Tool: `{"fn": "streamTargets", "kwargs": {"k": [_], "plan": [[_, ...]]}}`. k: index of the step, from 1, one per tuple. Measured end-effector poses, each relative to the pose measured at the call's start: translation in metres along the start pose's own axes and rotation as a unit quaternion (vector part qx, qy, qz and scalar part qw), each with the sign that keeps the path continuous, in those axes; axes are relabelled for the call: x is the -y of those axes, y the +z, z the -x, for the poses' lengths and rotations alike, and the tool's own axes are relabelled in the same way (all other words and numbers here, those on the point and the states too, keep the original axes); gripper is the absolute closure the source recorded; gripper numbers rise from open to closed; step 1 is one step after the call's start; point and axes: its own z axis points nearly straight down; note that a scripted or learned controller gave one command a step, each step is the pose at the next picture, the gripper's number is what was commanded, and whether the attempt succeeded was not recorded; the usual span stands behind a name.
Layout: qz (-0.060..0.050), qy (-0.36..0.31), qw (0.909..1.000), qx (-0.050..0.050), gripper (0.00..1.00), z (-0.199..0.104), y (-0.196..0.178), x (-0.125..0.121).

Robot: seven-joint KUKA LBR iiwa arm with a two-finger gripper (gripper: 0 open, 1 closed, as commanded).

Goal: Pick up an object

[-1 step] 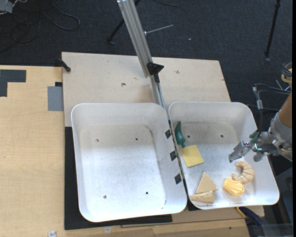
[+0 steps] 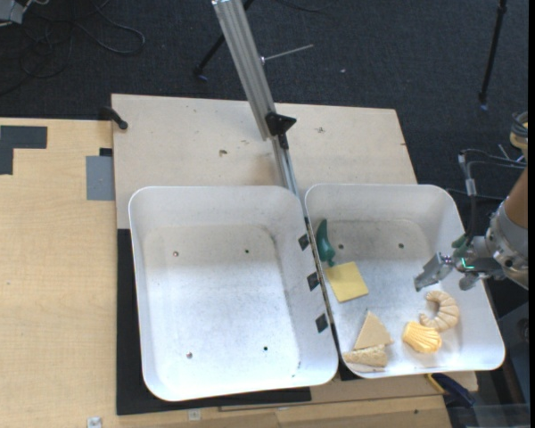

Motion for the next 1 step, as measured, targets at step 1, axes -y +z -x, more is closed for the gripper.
{"fn": "streamTargets", "kwargs": {"k": [1], "plan": [[-0.003,0.0,1.0,-0.001,0.0,-0.0049,0.0635,-0.0008]]}}
